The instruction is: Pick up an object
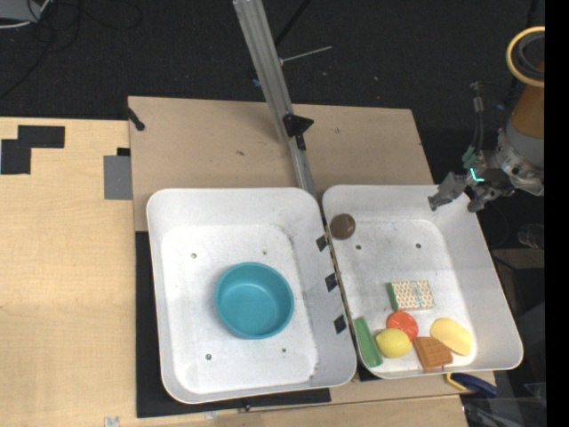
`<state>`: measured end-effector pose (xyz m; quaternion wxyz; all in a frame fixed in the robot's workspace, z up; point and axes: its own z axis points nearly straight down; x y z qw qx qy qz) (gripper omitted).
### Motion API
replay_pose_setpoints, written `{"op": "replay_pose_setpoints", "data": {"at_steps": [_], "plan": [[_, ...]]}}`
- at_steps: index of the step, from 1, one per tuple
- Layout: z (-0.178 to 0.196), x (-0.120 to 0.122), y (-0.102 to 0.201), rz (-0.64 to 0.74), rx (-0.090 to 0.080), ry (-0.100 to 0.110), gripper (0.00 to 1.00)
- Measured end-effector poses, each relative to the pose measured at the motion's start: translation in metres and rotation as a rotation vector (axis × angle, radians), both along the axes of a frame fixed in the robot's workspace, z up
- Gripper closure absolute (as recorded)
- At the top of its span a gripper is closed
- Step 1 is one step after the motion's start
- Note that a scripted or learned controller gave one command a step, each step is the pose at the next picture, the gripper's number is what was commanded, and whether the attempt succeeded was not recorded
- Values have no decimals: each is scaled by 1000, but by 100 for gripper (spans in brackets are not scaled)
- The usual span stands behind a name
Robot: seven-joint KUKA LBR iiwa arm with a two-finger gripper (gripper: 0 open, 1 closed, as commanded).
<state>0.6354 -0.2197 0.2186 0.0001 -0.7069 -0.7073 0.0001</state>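
Flat brown biscuit-shaped block (432, 352) nearest, beside yellow lemon-shaped toy (393, 342) in right white bin (462, 238), round teal plastic bowl (255, 300) in left white bin (178, 229), gripper (462, 188) above right bin's far right corner, fingers spread, holding nothing.

White bins: 2, left bin (169, 229), right bin (462, 247)
Teal bowls: 1 (255, 300), in left bin
Brown balls: 1 (342, 227)
Patterned square pads: 1 (411, 294)
Red round items: 1 (403, 322)
Yellow items: 2, (393, 342) and (451, 334)
Green sticks: 1 (367, 342)
Brown blocks: 1 (432, 353)
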Motion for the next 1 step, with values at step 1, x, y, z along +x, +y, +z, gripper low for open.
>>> {"op": "replay_pose_setpoints", "data": {"at_steps": [1], "plan": [[0,0,0,0,0,0,0]]}}
